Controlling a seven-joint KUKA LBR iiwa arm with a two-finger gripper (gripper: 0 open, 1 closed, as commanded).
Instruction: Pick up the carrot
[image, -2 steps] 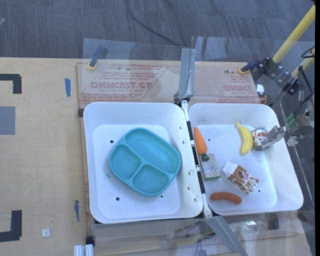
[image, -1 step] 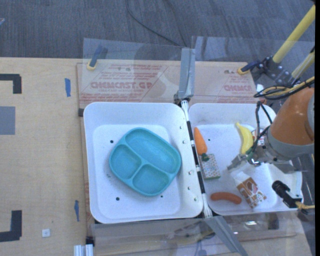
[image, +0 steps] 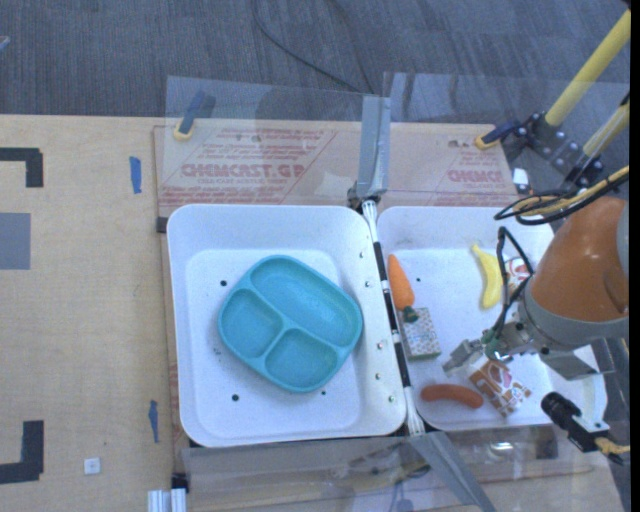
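So the carrot (image: 400, 282) is lying against the left wall of the right bin (image: 440, 225), toward the far end, and my gripper (image: 478, 349) hangs well apart from it over the near middle, can't tell if it's apart or together. Biggest risk imo is that wall, since a finger could jam on it or just roll the carrot away. The sponge (image: 420, 333) sits just near of it, sausage (image: 452, 396), packet (image: 497, 384) and banana (image: 489, 275) are scattered around, so grabbing the wrong thing is easy.

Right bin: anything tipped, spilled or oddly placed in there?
Nothing spilled. The orange carrot lies against the right white bin's left wall, tight for grasping; the tool hovers nearer the reddish sausage.
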